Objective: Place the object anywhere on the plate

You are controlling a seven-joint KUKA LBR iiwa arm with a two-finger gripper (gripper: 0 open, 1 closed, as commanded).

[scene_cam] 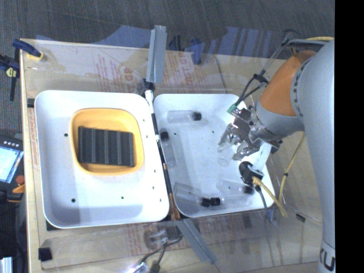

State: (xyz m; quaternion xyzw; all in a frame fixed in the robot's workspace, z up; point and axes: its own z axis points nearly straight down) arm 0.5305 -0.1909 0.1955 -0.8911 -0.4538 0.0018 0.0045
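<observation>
Our gripper [234, 143] hovers over the right bin [193, 152]; we cannot tell its state. Clear tubes, perhaps the object [183, 116], lie there; the yellow plate [85, 118] sits in the left bin [51, 192].

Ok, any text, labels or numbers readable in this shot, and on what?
"KU": white letters at the grey arm's base, cut off by the frame.
Red print on the clear plastic sheeting over the wooden bench: too blurred to read.
Lit screen of the handheld device at the left edge: too small to read.
</observation>
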